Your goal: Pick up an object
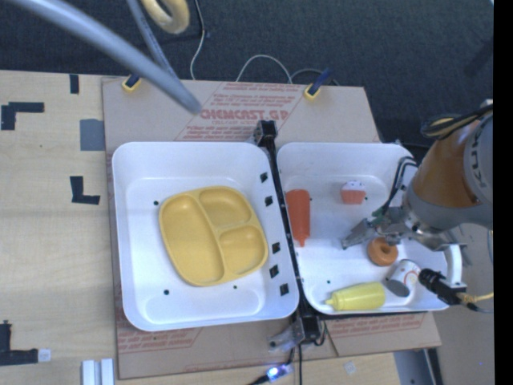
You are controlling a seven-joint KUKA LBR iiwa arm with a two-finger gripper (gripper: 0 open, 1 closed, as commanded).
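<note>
Doughnut (383,253) — just below gripper (361,233).

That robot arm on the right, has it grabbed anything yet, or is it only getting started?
Nothing looks picked up yet. The gripper is low in the right bin, close beside the orange ring, but I see nothing held in it. The orange stick, the small pink block and the yellow bottle all lie on the bin floor, and the yellow tray sits in the left bin. Grasping and lifting remain.
</note>
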